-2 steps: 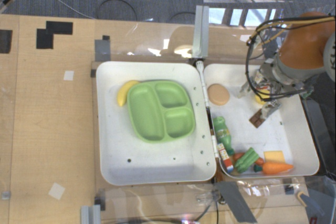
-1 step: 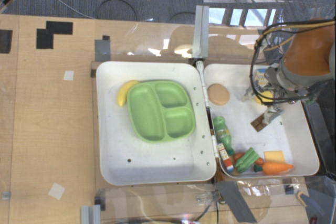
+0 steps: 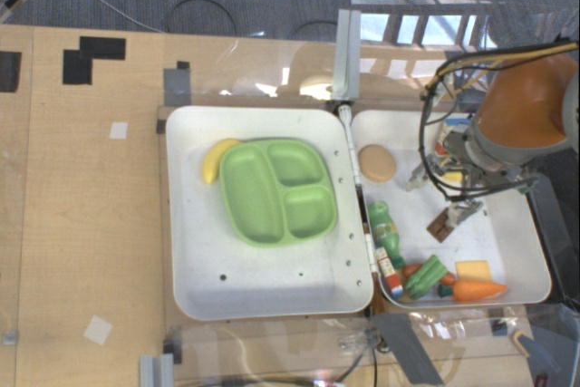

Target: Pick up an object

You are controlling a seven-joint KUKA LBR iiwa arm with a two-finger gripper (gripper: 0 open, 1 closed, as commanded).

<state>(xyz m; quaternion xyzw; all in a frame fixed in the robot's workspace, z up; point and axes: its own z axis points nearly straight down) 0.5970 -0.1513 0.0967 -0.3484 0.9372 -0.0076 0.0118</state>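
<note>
We see the arm [image 3: 530, 104] reaching in from the right, its orange band over the right bin [image 3: 507, 236]. The gripper [image 3: 450, 220] points down near the bin's middle; we cannot tell its state. Below it, along the near wall, lie a carrot [image 3: 478, 290], a yellow block [image 3: 472, 269] and a green bottle [image 3: 384, 229]. A green plate [image 3: 276, 190] fills the left bin [image 3: 195, 267].
</note>
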